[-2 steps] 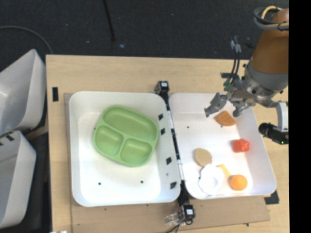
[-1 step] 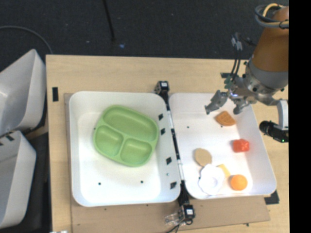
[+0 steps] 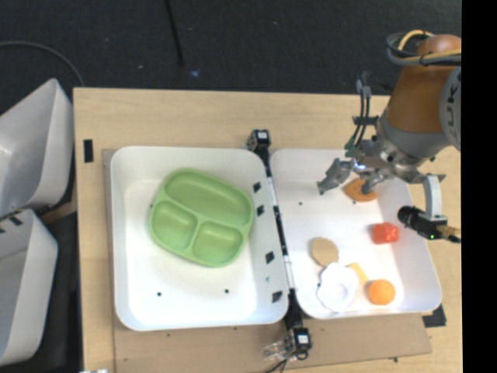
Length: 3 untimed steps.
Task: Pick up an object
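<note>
My gripper [image 3: 351, 181] hangs over the far part of the right bin [image 3: 303, 169], open, with its fingers spread. A flat orange piece [image 3: 360, 192] lies on the bin floor just under its right finger, partly hidden by it; nothing is held between the fingers. Closer to the front lie a red block [image 3: 384, 233], a tan oval piece [image 3: 324, 249], a white round object [image 3: 338, 288], a small yellow piece [image 3: 356, 270] and an orange ball [image 3: 380, 291].
A green divided plate [image 3: 201, 217] lies in the left bin [image 3: 128, 286]. A ridge with black clips [image 3: 273, 216] separates the bins. White containers [image 3: 31, 146] stand off the bench's left side. A black part of the arm [image 3: 419, 222] juts over the right bin's edge.
</note>
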Tool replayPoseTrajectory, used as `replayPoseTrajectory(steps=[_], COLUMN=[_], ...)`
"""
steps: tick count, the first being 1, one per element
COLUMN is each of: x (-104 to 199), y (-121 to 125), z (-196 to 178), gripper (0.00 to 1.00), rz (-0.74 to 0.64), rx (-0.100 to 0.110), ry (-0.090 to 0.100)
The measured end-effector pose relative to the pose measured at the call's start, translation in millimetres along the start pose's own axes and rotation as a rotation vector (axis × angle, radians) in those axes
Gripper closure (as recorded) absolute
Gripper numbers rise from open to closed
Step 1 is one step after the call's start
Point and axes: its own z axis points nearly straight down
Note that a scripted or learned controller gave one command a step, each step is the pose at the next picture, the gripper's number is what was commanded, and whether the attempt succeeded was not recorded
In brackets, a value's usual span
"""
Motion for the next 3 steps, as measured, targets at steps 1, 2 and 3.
replayPoseTrajectory(steps=[1,2,3], x=[2,7,5], y=[-8,-16,-14], z=[47,105,91], gripper=[0.0,0.0,1.0], rz=[0.001,0.002,0.007], rx=[0.002,0.001,-0.005], ry=[0.0,0.001,0.0])
